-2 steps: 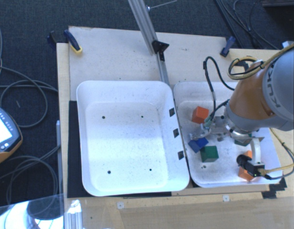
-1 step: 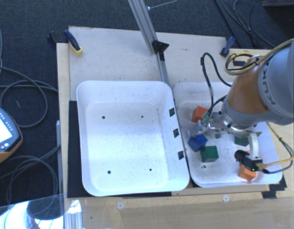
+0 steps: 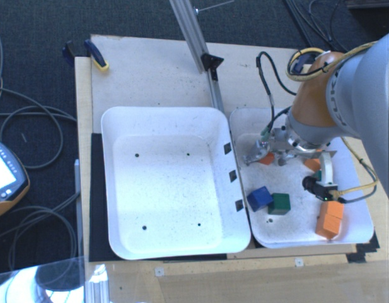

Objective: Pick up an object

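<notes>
My gripper (image 3: pixel 268 155) is low in the right bin (image 3: pixel 295 235), near its upper left part, under the grey wrist with the orange band. A small orange piece (image 3: pixel 267 160) shows right at the gripper's tip, partly hidden by it. Whether it is gripped I cannot tell. A blue block (image 3: pixel 259 197) and a green block (image 3: pixel 280 203) lie side by side below the gripper. At the bin's lower right sits a larger orange block (image 3: pixel 330 219). Another orange piece (image 3: pixel 313 165) peeks out beside the wrist.
The left bin (image 3: pixel 118 125) lies alongside, with its wall close to the gripper's left. A metal pole (image 3: pixel 189 24) slants down to the bins' shared upper edge. Black and yellow cables (image 3: pixel 320 188) hang from the arm over the right bin.
</notes>
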